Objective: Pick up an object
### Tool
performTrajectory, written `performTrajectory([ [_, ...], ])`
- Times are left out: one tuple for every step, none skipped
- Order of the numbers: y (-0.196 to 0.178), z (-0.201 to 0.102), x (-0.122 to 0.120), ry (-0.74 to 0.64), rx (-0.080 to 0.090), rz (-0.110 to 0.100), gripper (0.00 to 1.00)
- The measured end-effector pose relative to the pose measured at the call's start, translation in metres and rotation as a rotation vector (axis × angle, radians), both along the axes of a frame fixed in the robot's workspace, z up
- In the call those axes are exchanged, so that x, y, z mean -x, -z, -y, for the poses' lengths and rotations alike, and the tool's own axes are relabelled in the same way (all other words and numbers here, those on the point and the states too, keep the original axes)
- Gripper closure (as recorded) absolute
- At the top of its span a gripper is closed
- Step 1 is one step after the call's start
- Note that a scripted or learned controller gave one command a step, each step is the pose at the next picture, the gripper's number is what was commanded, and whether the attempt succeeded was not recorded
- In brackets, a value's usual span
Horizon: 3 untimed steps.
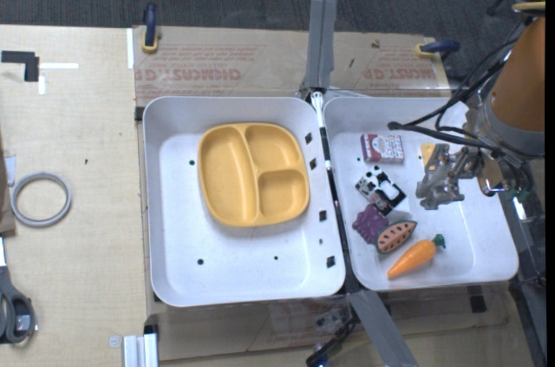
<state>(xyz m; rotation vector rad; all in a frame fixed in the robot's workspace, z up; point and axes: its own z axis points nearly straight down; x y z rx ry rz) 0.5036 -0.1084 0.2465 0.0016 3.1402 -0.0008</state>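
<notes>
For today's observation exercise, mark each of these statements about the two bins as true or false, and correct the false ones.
1. The yellow divided plate lies in the left bin. True.
2. The toy carrot lies on the plate. False: it lies in the right bin.
3. The claw is above the right bin. True.
4. The roll of tape sits inside a bin. False: it lies on the bench, left of both bins.
</notes>
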Motion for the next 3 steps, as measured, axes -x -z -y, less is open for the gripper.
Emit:
performTrajectory([
  [0.027, -0.017, -0.109, 0.169, 0.0, 0.002, 0.0],
  [0.128, 0.002, -0.099, 0.497, -0.003, 0.022, 0.0],
  [0.14, 0.001, -0.101, 1.18, -0.007, 0.021, 0.0],
])
